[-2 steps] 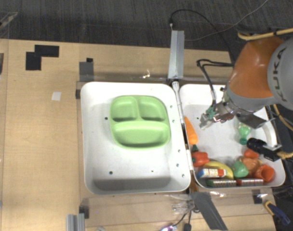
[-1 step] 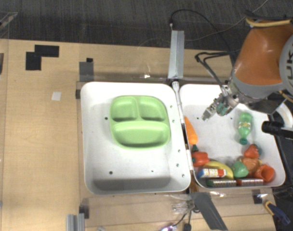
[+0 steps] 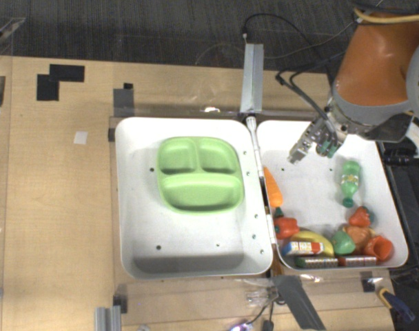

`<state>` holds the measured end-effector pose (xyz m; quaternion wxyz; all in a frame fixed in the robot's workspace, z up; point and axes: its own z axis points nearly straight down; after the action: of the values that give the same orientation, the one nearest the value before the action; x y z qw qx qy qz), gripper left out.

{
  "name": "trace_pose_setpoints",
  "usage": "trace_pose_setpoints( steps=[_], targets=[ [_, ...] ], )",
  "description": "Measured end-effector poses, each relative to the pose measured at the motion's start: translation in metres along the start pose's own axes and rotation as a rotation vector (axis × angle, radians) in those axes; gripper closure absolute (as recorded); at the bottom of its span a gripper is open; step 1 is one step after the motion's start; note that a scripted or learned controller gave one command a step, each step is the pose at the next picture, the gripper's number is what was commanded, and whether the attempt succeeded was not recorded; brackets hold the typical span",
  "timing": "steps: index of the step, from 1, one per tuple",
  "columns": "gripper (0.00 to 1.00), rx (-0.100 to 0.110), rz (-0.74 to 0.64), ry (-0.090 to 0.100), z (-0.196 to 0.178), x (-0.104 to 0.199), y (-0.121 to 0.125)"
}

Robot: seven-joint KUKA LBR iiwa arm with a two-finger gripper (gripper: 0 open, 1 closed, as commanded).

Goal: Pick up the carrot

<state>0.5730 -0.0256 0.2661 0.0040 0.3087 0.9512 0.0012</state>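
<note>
The left bin (image 3: 137, 240) holds a green plate (image 3: 198, 172) with three compartments, lying flat near its middle. Just right of that plate, past the divider where the two bins meet, the carrot (image 3: 272, 188) lies against the left wall of the right bin (image 3: 299, 205), its narrow end pointing up the frame. Below the carrot, along the near wall, sit a red pepper (image 3: 286, 226), a banana (image 3: 310, 243) and a dark bar (image 3: 333, 261), close together. Further right of the carrot, the gripper (image 3: 313, 145) hangs over the upper part of the bin, well apart from the carrot, with nothing seen between its fingers; how wide they stand cannot be told. Right of it lies a green bottle (image 3: 349, 180), and lower right a cluster of red and green toy food (image 3: 361, 234).
</note>
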Motion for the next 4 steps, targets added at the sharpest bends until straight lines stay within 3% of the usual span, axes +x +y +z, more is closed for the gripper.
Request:
trace_pose_setpoints(
  steps=[1,2,3,4],
  targets=[
    [1.00,0.002,0.190,0.004,0.081,0.031,0.019],
    [1.00,0.000,0.069,0.000,0.027,-0.010,-0.031],
    [1.00,-0.002,-0.202,-0.001,0.020,-0.019,0.031],
    [1.00,0.000,-0.332,-0.003,-0.015,-0.063,-0.018]
  ],
)
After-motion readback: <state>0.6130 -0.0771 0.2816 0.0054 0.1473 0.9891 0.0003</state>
